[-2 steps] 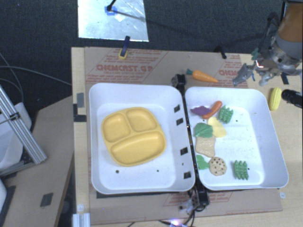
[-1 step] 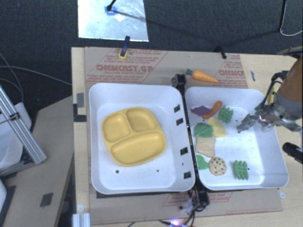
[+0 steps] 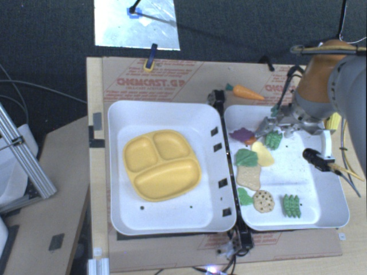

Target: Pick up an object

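Two shallow white plastic bins sit side by side on a cardboard-topped bench [image 3: 172, 76], seen from above at a slant. The left bin [image 3: 166, 222] holds a yellow three-compartment plastic tray [image 3: 162, 164], set apart from the toys, likely as a place to receive them. The right bin [image 3: 330, 208] holds scattered toy foods, loosely spread so each can be reached singly. The grey arm with an orange band [image 3: 321, 79] reaches in from the right, its hand [image 3: 275, 129] lowered over the bin's upper part; I cannot tell its state. Just beneath it lies a small dark green ridged toy vegetable [image 3: 273, 140], the likely target, beside a purple toy piece [image 3: 243, 135] and a pale yellow one [image 3: 262, 152]. Lower down lie a flat green leaf [image 3: 247, 157], a tan bread slice [image 3: 249, 177], a speckled round cookie [image 3: 263, 200] and a green pea pod [image 3: 291, 205]. An orange toy carrot [image 3: 245, 92] rests on the bench outside the bins.
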